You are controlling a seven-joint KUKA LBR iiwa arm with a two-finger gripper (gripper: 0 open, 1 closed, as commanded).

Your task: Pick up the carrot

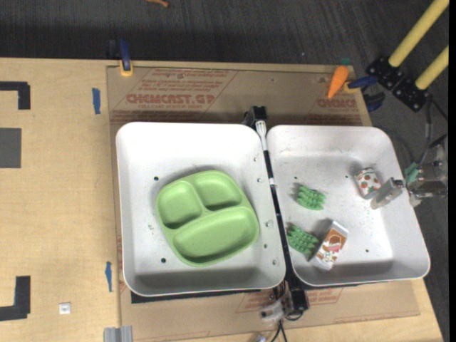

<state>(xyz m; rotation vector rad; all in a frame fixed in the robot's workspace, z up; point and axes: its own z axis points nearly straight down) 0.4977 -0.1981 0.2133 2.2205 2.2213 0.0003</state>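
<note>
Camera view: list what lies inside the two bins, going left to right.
Green divided plate → lower green toy → upper green toy → small carton → strawberry-print item → gripper.

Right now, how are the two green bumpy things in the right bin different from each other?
The upper green piece lies out in the open of the right bin, touching nothing. The lower green piece sits closer to the divider between the bins, beside a small carton. The lower piece looks a bit bigger. Both are green, ridged and lying flat.
</note>
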